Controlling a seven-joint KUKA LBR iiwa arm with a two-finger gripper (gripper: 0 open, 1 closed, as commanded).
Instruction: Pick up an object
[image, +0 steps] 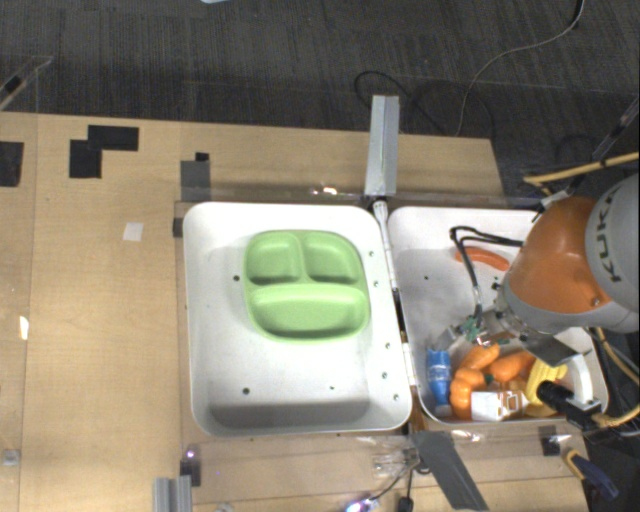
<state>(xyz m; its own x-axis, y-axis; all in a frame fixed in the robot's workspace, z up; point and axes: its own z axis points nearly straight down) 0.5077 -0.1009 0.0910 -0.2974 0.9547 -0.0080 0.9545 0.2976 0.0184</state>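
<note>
In the right bin (430, 260) a heap of small objects lies at the near end: a blue bottle-like item (438, 372), orange pieces (478, 372), a yellow piece (545, 380) and a white-and-red box (490, 404). The arm's orange band (560, 265) and grey wrist hang over that heap. My gripper (480, 328) reaches down at the heap's top edge, just above the orange pieces. Its tips are hidden among the clutter.
The left bin (210, 300) holds a green divided plate (305, 283) in its far half. A metal post (383, 145) stands behind the divider between the bins. An orange strip (480, 256) and black cable lie in the right bin's far part.
</note>
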